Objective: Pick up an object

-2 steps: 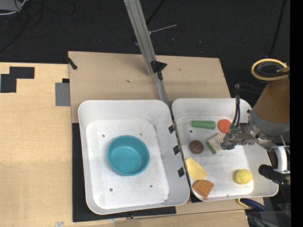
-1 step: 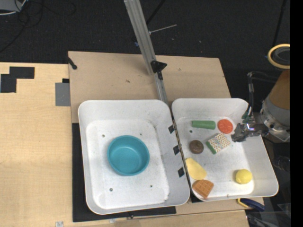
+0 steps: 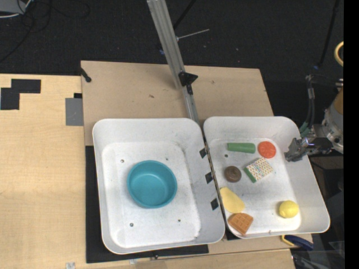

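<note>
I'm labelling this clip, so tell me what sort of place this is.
Probably a robotics lab test bench: two white bins on a plywood bench, toy food like a yellow lemon and waffle, loose cables on a dark floor.

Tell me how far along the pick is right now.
Done: nothing lifted yet. The green cylinder, red disc, brown disc, checkered block, yellow lemon and waffle piece all lie in the right bin. In hand: the gripper sits at that bin's right rim. Left: descend, grasp, lift.

camera: fixed overhead | tilted down | both bins (image 3: pixel 190 129) in frame, mid-range
</note>
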`<state>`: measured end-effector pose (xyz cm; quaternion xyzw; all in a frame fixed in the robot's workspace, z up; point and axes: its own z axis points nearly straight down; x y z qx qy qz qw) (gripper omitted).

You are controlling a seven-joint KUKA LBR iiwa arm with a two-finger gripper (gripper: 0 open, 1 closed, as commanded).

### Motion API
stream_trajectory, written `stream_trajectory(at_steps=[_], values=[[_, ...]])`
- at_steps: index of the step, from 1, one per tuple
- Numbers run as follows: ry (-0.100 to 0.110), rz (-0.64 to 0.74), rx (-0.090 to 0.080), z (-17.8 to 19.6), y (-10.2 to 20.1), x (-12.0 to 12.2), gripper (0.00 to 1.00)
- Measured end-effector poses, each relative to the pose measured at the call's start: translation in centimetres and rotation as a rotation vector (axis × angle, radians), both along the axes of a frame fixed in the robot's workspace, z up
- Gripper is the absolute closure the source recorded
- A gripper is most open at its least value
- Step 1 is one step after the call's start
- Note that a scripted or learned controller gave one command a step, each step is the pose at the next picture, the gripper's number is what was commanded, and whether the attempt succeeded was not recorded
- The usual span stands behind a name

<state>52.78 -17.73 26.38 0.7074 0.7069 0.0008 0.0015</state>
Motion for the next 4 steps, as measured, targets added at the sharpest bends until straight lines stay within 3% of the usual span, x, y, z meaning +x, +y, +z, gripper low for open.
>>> stream_trajectory(at_steps=[1,4], values=[[0.005,0.003,0.002,-1.5,4.6,-0.6,1.00],[0.004,0.003,0.001,-1.1,18.4,-2.1,1.00]])
